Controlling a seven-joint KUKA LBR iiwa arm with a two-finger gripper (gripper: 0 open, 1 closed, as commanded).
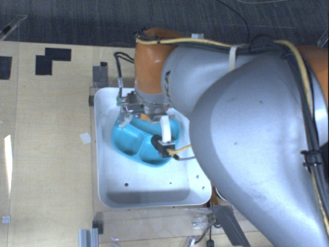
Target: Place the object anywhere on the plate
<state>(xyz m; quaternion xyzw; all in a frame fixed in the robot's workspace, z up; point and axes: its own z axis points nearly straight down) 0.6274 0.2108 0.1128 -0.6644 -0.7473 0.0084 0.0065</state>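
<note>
The hand (145,118) hangs over a glossy blue divided plate (129,138) in a smooth white bin (110,181); its grip state cannot be told.

The bulky grey metal arm (257,138) sweeps in from the right, its broad rounded shell covering most of that side; it narrows to an orange band (150,60) above the wrist, which points downward over the shallow white bin (105,153). Below the band the two-finger gripper (145,118) hangs low inside that bin, above its far half; a white block and black fitting sit on its near side, with yellow cable trailing back along the arm.
</note>
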